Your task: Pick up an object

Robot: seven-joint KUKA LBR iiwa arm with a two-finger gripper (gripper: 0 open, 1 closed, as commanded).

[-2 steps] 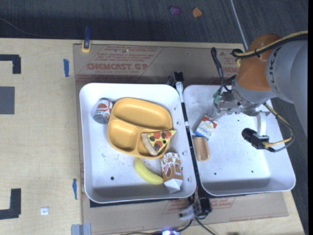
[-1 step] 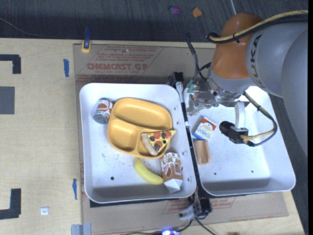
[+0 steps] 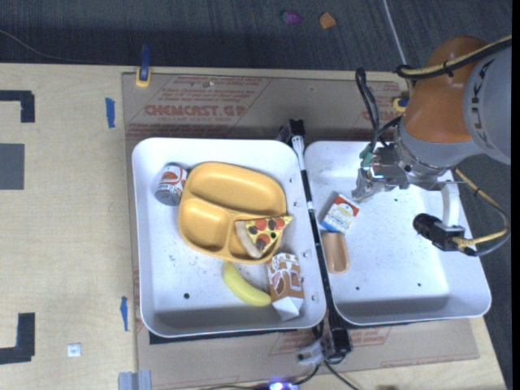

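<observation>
Arm: the grey arm [image 3: 455,96] with its orange band reaches in from the right and hangs over the upper part of the right bin [image 3: 406,295].
Gripper: the gripper [image 3: 367,177] points down and to the left, over the bin floor just up and right of the small carton [image 3: 340,214].
Gripper state: the fingertips are too small and dark to judge; whether they are spread or closed cannot be told. Nothing is seen between them.
Right bin contents: the small carton, white with red and blue print, lies near the left wall; a hot dog [image 3: 335,252] lies just below it, close to the same wall. A black fitting on a cable [image 3: 439,231] hangs over the right side of the bin.
Left bin contents: the left bin [image 3: 154,299] holds a yellow divided plate [image 3: 223,205] with a pizza slice [image 3: 262,232] in one section, a can [image 3: 170,184] touching the plate's upper left edge, a banana [image 3: 246,288] below the plate, and a brown carton [image 3: 285,281] beside the banana.
Likely target: the small carton, as the nearest thing to the gripper; this is a judgement.
Progress: every object rests in a bin, so no pick is done. Approach looks near its end.
Remaining: lower onto the object, close, lift.
Risk: the carton lies close to the wall, leaving little finger room.
</observation>
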